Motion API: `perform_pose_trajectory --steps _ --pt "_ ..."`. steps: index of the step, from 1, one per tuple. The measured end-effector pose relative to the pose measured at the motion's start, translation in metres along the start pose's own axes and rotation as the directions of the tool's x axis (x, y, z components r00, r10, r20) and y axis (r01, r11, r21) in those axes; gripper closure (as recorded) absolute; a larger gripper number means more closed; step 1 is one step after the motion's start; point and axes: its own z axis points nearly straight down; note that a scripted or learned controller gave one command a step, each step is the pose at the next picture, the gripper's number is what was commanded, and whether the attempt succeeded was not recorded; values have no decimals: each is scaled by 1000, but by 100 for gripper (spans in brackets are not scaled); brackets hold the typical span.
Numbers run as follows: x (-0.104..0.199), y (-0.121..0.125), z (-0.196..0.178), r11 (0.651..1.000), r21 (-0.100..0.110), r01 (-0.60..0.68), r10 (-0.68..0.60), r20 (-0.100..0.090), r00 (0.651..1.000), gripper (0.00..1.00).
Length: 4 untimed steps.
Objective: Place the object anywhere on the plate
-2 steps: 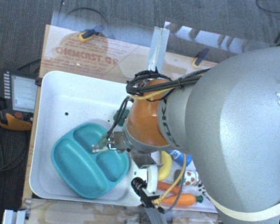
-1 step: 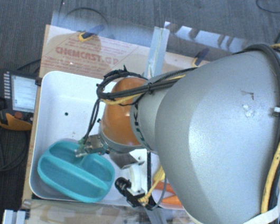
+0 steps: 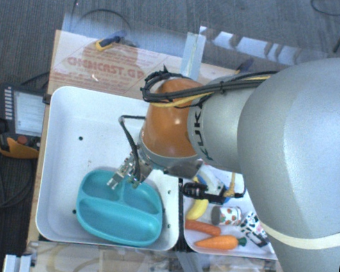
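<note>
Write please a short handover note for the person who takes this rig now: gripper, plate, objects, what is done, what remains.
Gripper: above the upper edge of the teal plate; I cannot tell if it carries anything.
Plate: in the left bin, near corner; no object visible on it.
Right bin: banana, two carrots and other small items.
Done: no placement seen.
Left: put the object on the plate.
</note>
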Motion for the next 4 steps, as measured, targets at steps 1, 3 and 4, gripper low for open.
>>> perform_pose_trajectory --steps 1,3,4 --pt "20 -24 -1 891 -8 -454 454 4 891 100" --pt "60 12 -46 881 19 -473 473 4 881 100" --pt "29 21 -69 990 24 -136 137 -5 991 100"
